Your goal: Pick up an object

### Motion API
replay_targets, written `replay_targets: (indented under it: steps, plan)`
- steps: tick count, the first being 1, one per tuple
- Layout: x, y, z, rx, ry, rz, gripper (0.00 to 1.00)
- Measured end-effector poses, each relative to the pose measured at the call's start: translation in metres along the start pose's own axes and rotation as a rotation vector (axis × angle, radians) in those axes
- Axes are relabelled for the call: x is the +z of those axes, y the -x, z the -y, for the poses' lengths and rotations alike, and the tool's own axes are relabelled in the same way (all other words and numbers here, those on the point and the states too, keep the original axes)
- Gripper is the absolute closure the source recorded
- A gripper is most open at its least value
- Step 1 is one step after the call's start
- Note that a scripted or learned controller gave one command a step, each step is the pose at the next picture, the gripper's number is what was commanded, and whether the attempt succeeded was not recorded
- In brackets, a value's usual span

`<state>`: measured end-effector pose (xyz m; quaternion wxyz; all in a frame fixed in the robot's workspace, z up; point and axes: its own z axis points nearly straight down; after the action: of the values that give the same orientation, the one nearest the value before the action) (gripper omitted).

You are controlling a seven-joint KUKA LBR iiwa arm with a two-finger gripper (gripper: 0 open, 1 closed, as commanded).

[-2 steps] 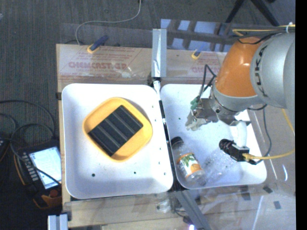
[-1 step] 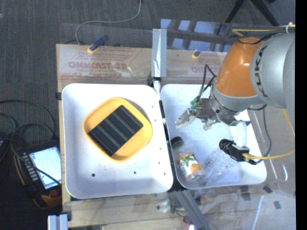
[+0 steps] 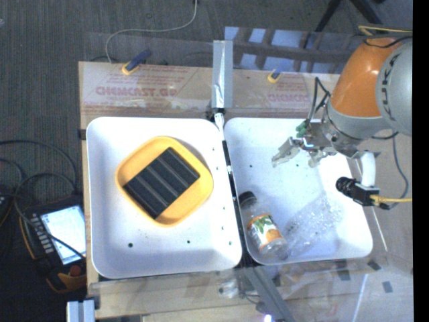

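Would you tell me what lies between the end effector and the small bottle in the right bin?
In the camera view, only bare white bin floor lies between the end effector and the bottle, whose black cap points up-left toward the divider.

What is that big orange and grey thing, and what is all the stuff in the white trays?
That big thing is a robot arm. It reaches in from the right side of the picture. At its end is a gripper, a metal hand with two fingers for picking things up. Right now it hangs over the right bin and nothing is between its fingers.

The camera sits up high and looks down at a slant on two shallow white trays, called bins, standing side by side on a bench.

In the left bin lies a yellow object with a black ribbed top. In the right bin, near the front, lies a small jar with a black cap on its side, and next to it something clear and crinkly, maybe plastic wrap.

The robot's job is to pick one thing up. It has not grabbed anything yet.
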<state>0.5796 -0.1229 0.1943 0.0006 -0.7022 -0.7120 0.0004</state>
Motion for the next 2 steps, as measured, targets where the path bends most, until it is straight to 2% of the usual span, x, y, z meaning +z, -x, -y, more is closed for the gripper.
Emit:
replay_targets:
  steps: [1,2]
  plan:
    - [0.083,-0.023,0.039,-0.087,0.009,0.009,0.00]
    - [0.100,-0.013,0.072,-0.289,0.029,0.020,0.00]
